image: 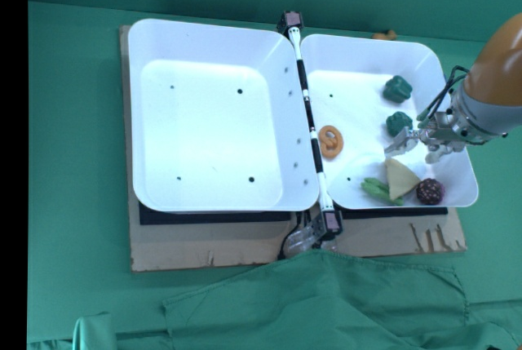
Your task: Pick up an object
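While I watch from the fixed overhead camera, the nearest thing to me is a rumpled green cloth [326, 303] lying across the front of the counter [73, 136], which is covered in the same green. Behind it sits a flat brown cardboard sheet [204, 246] carrying two shallow white plastic bins side by side, joined by a black-and-white hinge rod [308, 116].

I see the left white bin [163, 46] with only small dark dots on its floor. The right white bin [359, 46] holds the objects. Along its near edge lie a dark red, bumpy berry-shaped toy [430, 192], a pale yellow cheese-like wedge [401, 177] just beside it, and a light green pod-shaped piece [376, 190] touching the wedge's left side. Nearer the hinge, mid-bin, lies an orange ring-shaped pretzel toy [329, 142]. Further back are two dark green pepper-like lumps, one [399, 123] mid-bin and one [398, 88] beyond it.

My grey arm with its orange band [499, 63] reaches in from the right. Its metal tool [405, 146] hangs over the right bin, between the nearer green lump and the cheese wedge. Its fingers look slightly spread, with nothing visible between them.
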Robot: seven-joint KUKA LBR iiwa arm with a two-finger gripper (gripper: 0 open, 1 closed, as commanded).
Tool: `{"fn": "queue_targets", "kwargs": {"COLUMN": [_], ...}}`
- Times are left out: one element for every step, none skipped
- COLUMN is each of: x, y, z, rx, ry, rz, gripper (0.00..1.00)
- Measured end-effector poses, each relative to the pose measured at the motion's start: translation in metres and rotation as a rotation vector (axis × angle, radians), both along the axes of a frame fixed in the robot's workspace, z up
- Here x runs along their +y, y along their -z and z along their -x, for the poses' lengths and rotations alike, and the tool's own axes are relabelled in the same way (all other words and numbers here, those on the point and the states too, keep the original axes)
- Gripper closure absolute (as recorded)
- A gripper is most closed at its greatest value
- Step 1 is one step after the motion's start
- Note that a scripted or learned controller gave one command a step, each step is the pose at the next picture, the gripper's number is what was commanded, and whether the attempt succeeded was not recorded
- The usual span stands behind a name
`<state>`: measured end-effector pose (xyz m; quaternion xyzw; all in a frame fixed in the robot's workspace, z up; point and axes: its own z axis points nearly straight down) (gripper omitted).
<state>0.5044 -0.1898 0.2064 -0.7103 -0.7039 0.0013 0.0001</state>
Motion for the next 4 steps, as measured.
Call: {"fn": "queue_targets", "kwargs": {"x": [0.0229, 0.0224, 0.0224, 0.0224], "y": [0.0212, 0.0209, 0.0210, 0.0210], "z": [0.0204, 0.0202, 0.0202, 0.0202], "rx": [-0.025, -0.025, -0.025, -0.024], "ry": [-0.002, -0.002, -0.002, -0.003], "rz": [0.012, 0.011, 0.011, 0.011], "gripper": [0.00, 0.00, 0.00, 0.00]}}
